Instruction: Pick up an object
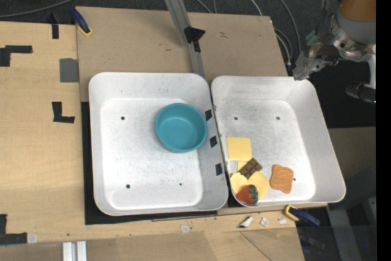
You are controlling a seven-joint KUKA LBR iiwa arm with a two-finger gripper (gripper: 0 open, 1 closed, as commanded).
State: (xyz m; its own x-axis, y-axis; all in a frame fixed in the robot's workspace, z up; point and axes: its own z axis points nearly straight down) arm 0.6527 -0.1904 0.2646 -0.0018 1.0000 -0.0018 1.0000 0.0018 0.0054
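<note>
The gripper (303,68) hovers just past the right bin's (305,131) one-o'clock corner; its state cannot be told. The graspable pieces cluster at the bin's seven o'clock; the orange piece (281,178) lies apart, likely the cleanest target.

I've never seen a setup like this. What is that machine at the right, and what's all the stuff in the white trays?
One camera looks down at a slant on a bench. The grey and orange machine at the right is a robot arm; its pincer hangs by the far corner of the right bin, holding nothing visible. The left bin holds a blue bowl. The right bin holds a yellow square, a brown piece, an orange piece and a red piece. It is meant to pick one up.
</note>
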